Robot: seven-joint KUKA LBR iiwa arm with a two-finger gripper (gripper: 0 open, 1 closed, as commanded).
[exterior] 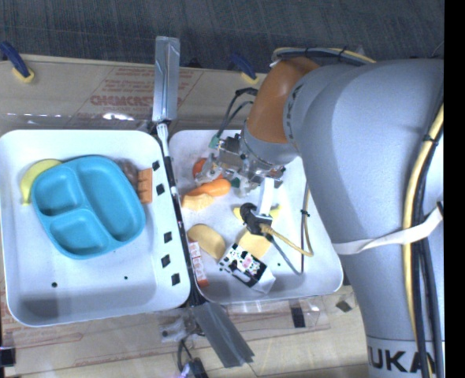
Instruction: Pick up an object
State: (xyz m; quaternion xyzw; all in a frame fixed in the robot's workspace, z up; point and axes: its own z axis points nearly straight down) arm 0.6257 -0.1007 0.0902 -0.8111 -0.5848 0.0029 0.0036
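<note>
Within the right bin (295, 278), near its upper left quarter, an orange object (213, 187) with a paler end lies on the white floor, pointing towards the wall shared with the left bin (27, 290). The paler end lies near that wall. The claw (225, 168) stands immediately above and to the right of the orange object, close to or touching it; whether the claw is open or closed cannot be told, and nothing is seen held in it. A small red item (199, 166) lies just beside the claw, towards the bin's top left corner. Below the orange object, apart from it, lies a pale yellow object (206, 240), and just beside that a black-and-white patterned box (244, 264) lies tilted near the bottom wall. Open floor remains along the right wall and in the lower right corner. The left bin carries a blue divided tray (91, 203), with a yellow item (34, 176) showing at its upper left edge and a brown item (142, 183) at its right edge; its lower half is open. The arm (358, 148) enters from the right and bends down into the bin, its orange band (272, 105) directly above the claw. Both bins sit on the table (83, 93).
</note>
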